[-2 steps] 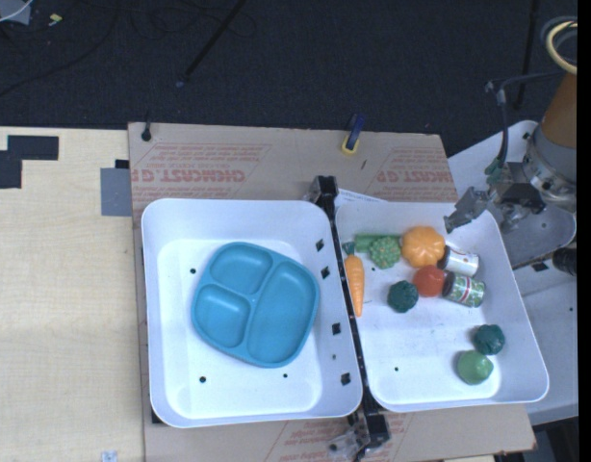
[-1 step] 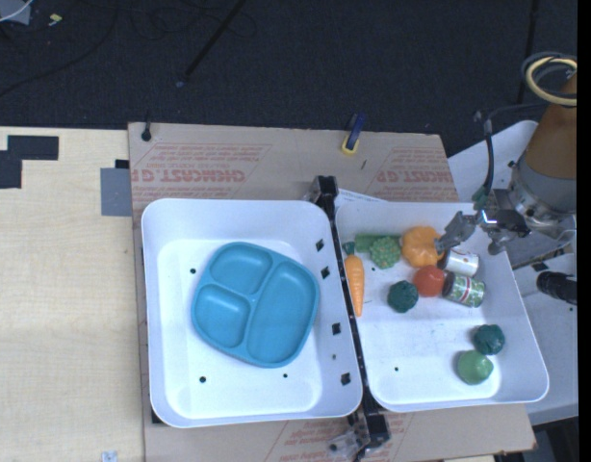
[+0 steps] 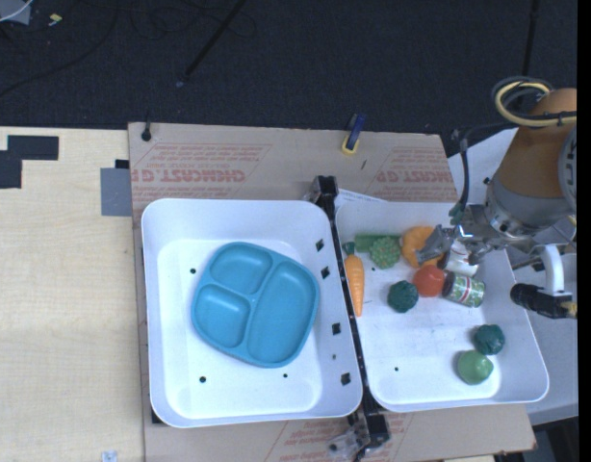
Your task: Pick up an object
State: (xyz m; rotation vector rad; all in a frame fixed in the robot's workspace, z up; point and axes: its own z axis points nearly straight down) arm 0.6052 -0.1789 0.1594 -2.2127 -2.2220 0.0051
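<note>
My gripper hangs over the upper middle of the right bin, reaching in from the right. Just below it lie a red tomato-like ball and a small can on its side. An orange piece lies at its left, partly covered by it. Further left are a broccoli and a carrot along the bin's left wall. A dark green ball sits beside the red one. I see nothing lifted off the bin floor.
The left bin holds a blue divided plate. A dark green lump and a light green ball lie at the right bin's near right corner. A black clamp joins the bins at the back.
</note>
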